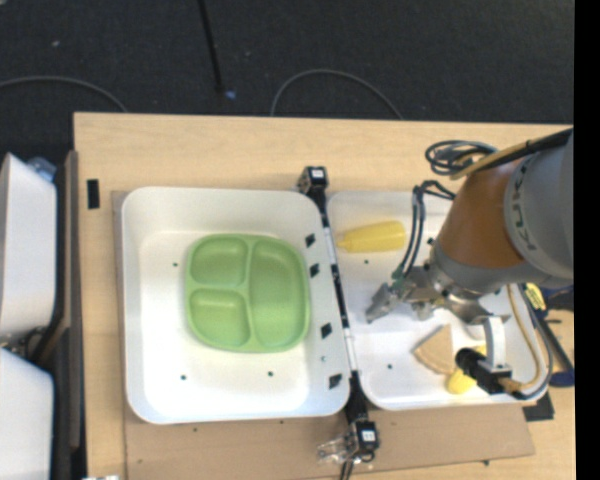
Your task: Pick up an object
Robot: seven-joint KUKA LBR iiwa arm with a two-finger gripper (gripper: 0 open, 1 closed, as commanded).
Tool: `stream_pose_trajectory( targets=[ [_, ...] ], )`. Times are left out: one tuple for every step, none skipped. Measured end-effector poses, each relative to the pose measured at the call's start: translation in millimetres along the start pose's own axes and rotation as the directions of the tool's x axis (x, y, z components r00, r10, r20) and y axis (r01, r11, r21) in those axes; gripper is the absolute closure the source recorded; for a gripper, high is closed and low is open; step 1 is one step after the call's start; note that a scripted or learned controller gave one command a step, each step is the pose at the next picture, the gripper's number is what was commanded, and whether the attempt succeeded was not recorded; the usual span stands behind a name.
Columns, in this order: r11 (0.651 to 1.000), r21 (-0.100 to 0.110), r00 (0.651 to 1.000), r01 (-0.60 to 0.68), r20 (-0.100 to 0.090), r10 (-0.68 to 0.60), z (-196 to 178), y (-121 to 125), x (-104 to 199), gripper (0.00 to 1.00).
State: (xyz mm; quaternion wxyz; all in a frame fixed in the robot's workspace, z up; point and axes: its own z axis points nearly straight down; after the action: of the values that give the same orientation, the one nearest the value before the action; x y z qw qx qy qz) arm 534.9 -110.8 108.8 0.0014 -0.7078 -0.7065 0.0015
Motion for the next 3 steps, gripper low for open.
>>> stream_pose_trajectory(
  targets=[
    [1.0,-0.006,1.0,-0.008,0.0,0.008,-14.4,1.3,-1.3,1.0],
    [1.0,-0.011,1.0,0.004,0.001,-0.004,-61.5,9.2,2.6,1.0],
    [1.0,-0.013,1.0,0.004,0.002,-0.004,-123.7,16.3,-3.2,1.0]
  ],
)
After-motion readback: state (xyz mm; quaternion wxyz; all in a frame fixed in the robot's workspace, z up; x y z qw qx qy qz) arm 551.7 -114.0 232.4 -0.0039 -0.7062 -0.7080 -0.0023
